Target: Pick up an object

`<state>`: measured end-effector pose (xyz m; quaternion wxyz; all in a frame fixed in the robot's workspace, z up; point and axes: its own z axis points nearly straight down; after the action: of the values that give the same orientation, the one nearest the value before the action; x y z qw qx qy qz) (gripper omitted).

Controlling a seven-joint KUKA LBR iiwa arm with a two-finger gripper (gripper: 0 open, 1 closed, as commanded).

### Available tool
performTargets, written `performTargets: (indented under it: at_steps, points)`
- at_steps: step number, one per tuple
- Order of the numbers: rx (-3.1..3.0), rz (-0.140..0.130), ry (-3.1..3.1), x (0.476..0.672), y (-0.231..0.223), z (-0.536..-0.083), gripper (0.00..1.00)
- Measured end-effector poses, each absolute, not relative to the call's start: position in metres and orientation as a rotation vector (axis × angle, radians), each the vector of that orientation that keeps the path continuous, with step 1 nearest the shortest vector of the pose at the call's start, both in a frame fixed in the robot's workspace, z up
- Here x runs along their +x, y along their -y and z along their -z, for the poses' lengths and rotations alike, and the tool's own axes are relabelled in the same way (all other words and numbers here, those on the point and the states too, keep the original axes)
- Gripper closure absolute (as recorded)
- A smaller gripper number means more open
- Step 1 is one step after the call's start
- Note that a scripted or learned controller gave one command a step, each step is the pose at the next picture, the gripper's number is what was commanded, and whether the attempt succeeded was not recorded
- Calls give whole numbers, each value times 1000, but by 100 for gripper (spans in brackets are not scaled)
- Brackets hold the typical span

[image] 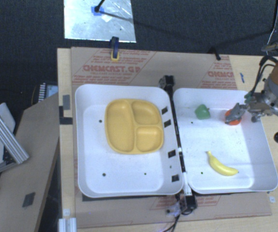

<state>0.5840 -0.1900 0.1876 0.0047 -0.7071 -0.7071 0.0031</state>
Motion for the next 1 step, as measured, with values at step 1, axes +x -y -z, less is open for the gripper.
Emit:
performTargets:
  at_steps: [1]
  points:
    - [-2218,1,2226,587,189,-195,0]
